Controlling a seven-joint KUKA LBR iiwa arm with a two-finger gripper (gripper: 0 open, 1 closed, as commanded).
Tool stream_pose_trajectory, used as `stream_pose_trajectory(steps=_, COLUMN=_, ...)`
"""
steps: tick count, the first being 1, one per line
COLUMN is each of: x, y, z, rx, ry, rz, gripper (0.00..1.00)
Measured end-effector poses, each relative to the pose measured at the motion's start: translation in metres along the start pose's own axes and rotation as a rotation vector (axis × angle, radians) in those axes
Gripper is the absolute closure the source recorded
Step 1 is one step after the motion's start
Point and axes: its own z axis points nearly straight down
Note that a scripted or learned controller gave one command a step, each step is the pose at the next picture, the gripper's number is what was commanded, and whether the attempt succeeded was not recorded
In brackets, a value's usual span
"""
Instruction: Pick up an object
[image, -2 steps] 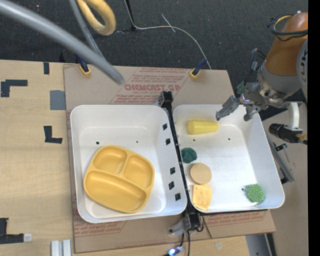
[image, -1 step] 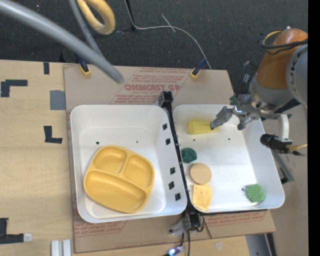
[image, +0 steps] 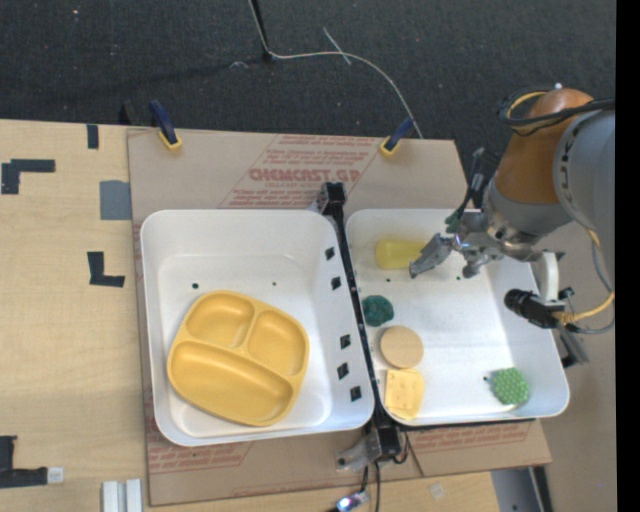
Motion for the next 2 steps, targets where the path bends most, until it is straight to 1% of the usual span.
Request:
stream_pose_trajectory(steps=1, x=-0.001, y=0.0, z=0.066, rx=0.001, ry=0.0, rz=0.0, gripper=0.0)
stream_pose_trajectory(steps=2, x=0.0, y=0.001, z=0.053, rx=-0.002, ry=0.0, rz=-0.001, gripper=1.0)
